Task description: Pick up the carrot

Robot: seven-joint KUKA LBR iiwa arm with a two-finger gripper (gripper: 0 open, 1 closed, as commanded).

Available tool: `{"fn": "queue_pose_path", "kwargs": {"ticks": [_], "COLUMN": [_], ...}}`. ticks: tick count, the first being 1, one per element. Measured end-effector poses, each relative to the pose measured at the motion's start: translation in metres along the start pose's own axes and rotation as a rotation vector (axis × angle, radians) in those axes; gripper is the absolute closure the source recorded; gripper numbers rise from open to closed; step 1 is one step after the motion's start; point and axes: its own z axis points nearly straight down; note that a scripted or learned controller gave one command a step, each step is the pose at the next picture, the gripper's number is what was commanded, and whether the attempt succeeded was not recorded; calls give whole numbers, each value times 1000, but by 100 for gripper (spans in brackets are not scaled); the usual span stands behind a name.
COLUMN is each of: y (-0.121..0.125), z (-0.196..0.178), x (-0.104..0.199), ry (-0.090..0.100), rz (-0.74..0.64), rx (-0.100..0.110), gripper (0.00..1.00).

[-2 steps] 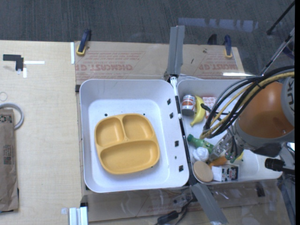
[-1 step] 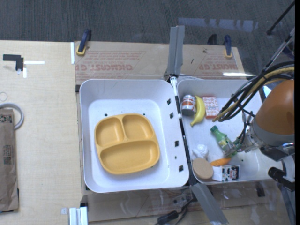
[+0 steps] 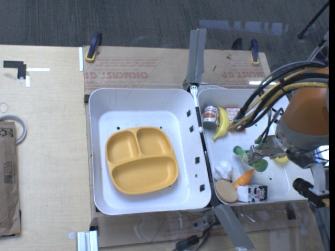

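**Operator:** What do you have on the desk [image 3: 47, 203]?

**Guide:** You have two white bins. The left bin [image 3: 141, 101] holds a yellow divided plate [image 3: 141, 160]. The right bin [image 3: 220, 94] holds the clutter: a banana [image 3: 222, 122], a small can [image 3: 210, 115], a tan round piece [image 3: 226, 191] and a white box [image 3: 252, 193]. The arm [image 3: 309, 114] reaches in over the right bin.

**Operator:** Where is the carrot?

**Guide:** You will find the carrot [image 3: 243, 179] near the front of the right bin, lying at a slant, just beside the tan round piece and the white box. A green item [image 3: 260, 164] sits near its upper end.

**Operator:** Gripper status?

**Guide:** The gripper [image 3: 257, 155] hangs just above the carrot's upper end. You cannot tell from this view whether the fingers are apart or together; nothing is visibly held.

**Operator:** Handling notes?

**Guide:** Treat the carrot as light, stiff and probably smooth. Its taper will likely squeeze it out of a tip grasp. Take hold across the thicker middle, fingers square to its long axis.
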Motion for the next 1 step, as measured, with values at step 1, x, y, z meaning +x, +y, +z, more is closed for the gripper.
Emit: {"fn": "queue_pose_path", "kwargs": {"ticks": [1], "y": [0], "z": [79], "x": [-19], "ry": [-4], "rz": [-214], "rx": [-7], "gripper": [0]}}
